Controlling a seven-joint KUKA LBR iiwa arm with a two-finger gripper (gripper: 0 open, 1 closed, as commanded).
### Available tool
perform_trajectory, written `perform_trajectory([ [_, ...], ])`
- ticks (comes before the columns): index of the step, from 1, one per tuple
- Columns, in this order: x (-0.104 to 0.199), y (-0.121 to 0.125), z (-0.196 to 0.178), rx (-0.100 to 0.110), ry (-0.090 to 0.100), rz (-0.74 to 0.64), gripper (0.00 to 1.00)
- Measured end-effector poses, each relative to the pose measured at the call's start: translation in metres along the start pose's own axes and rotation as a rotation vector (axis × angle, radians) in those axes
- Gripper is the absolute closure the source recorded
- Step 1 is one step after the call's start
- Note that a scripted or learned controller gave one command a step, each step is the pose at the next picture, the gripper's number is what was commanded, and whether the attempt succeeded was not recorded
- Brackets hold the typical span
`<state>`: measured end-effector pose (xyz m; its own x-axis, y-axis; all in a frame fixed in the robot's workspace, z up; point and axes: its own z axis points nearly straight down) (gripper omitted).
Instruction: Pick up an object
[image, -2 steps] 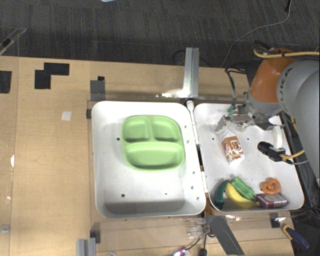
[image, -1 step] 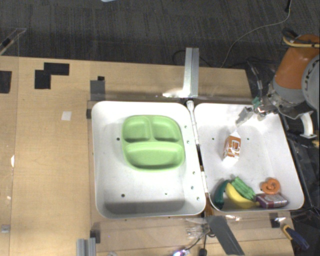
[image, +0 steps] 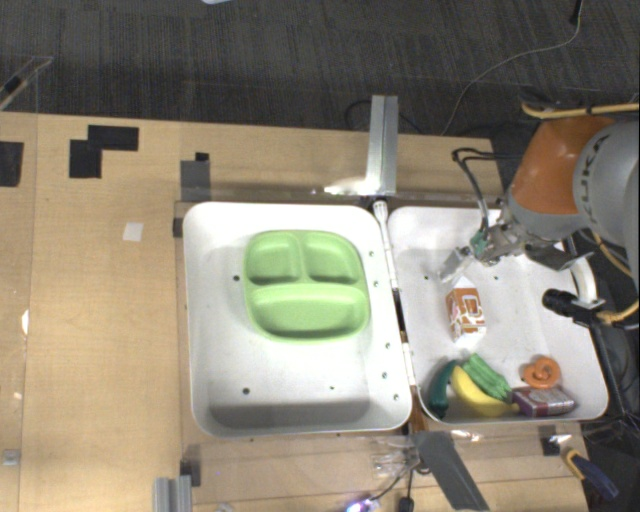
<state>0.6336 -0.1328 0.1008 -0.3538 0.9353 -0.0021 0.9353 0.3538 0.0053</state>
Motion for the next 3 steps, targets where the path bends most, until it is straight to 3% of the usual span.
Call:
perform_trajectory([
  [1, 0.029, -0.042, 0.009, -0.01, -0.005, 0.015, 0.0],
  [2, 0.03, -0.039, -0.003, -0.016, -0.006, 0.013, 1.0],
  [3, 0.104, -0.08, -0.158, -0.001, -0.001, 0.108, 1.0],
])
